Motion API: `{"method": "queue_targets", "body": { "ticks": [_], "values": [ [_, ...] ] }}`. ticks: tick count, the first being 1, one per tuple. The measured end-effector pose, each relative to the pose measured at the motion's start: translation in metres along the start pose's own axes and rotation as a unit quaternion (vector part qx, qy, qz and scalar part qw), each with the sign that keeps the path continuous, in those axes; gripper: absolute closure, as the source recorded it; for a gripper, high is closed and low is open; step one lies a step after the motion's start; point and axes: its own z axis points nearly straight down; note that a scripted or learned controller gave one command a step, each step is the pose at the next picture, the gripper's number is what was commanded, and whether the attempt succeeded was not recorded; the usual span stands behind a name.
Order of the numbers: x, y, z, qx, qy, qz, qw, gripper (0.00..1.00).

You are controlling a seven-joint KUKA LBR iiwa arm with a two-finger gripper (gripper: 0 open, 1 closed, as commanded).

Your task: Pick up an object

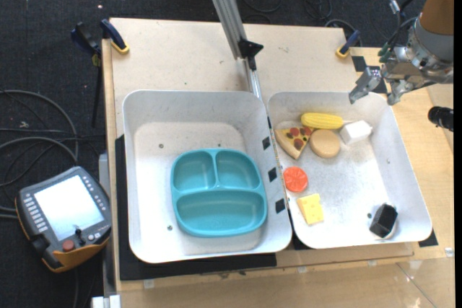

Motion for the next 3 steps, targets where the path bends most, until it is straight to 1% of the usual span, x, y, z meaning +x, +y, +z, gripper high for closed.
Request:
{"method": "queue_targets", "body": {
  "ticks": [1,2,3],
  "values": [
    [0.000,0.000,0.000,0.000,0.000,0.000,1.0000,0.00],
    [0.005,0.007,0.060,0.003,0.001,0.000,1.0000,0.00],
    [-0.004,0.004,0.115,0.003,0.000,0.002,1.0000,0.00]
  ]
}}
